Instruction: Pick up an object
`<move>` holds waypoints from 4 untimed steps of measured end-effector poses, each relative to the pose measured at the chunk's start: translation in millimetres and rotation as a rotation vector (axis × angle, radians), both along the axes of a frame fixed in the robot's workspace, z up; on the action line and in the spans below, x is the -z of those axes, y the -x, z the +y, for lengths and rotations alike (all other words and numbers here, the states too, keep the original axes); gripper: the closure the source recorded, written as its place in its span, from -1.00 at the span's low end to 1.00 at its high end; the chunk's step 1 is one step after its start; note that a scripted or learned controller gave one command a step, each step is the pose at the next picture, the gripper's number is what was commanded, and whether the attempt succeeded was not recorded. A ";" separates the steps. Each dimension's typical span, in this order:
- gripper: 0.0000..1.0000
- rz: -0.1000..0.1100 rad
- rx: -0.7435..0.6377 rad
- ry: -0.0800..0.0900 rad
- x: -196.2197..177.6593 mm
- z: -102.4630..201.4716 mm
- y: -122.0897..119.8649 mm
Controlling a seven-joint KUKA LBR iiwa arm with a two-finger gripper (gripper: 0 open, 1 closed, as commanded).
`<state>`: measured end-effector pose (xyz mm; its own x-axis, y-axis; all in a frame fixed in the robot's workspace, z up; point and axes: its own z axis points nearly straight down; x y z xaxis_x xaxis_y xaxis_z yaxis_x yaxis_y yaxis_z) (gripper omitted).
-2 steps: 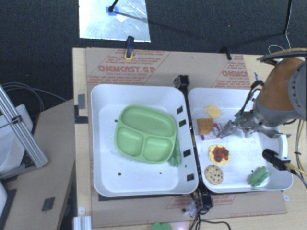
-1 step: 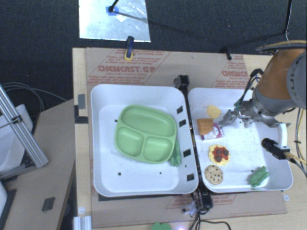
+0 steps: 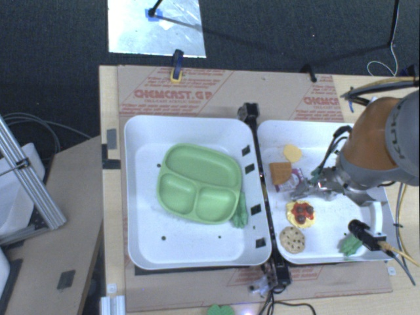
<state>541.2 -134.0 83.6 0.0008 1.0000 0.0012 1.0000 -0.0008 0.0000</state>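
In the right bin [image 3: 308, 128] lie a yellow round piece [image 3: 293, 153], a brown toast slice [image 3: 280, 172], a small pizza with red topping [image 3: 301, 213], a chocolate-chip cookie [image 3: 292, 239] and a green piece [image 3: 350, 245]. My gripper [image 3: 302, 188] reaches in from the right and hangs low between the toast and the pizza, beside a small purple bit [image 3: 296, 174]. Nothing shows clearly between its fingers.
The left bin [image 3: 141, 136] holds a green divided tray [image 3: 198, 183] with a green scrap [image 3: 240, 214] at its right corner. A black clip divider [image 3: 251, 153] runs between the bins. The grey and orange arm [image 3: 371, 146] covers the right bin's right side.
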 end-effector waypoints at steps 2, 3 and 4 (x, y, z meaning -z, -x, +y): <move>-1.00 -0.003 -0.003 0.000 0.3 18.4 36.2; 1.00 -0.006 -0.001 0.003 -12.2 16.1 34.9; 1.00 -0.010 -0.013 -0.001 -106.0 94.1 36.2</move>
<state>505.0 -39.9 189.6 -0.0121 0.9999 0.0022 0.9999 0.0121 0.0096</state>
